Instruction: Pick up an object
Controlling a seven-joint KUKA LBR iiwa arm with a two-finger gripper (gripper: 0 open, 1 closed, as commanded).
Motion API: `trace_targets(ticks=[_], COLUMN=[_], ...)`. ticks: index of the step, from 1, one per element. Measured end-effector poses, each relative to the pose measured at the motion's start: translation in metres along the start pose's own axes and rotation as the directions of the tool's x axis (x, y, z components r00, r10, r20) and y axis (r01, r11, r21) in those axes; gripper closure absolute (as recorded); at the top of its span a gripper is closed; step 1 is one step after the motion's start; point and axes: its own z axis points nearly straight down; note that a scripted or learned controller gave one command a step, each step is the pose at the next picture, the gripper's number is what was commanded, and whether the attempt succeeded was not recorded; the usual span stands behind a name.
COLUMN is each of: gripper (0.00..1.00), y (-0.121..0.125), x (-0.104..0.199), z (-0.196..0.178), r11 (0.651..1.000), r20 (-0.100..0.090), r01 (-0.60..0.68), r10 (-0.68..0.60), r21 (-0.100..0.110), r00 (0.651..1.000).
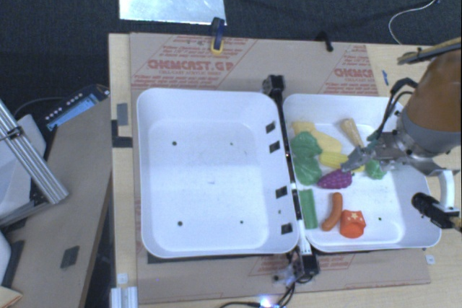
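Note:
The right bin holds several toy foods. There is a green leafy piece, a yellow corn, a purple grape bunch, a tan piece, a small green piece, a green stick, an orange sausage and a red-orange piece. My gripper reaches in from the right, low over the bin's middle. Its tip sits just above the grape bunch and beside the corn. The fingers look close together with nothing visibly between them.
The left bin stands beside the right one, with black clips along the shared edge. The arm's grey and orange body covers the right bin's far right side. A grey rail lies off the bench to the left.

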Motion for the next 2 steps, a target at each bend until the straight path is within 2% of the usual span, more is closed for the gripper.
trace_targets(ticks=[1, 2], gripper=[0.00, 0.00], y=[-0.001, 0.145], x=[0.027, 0.011], z=[0.088, 0.081], r11=[1.000, 1.000], r20=[-0.001, 0.006], r01=[-0.002, 0.002], r10=[0.002, -0.002], r21=[0.002, -0.014], r00=[1.000, 1.000])
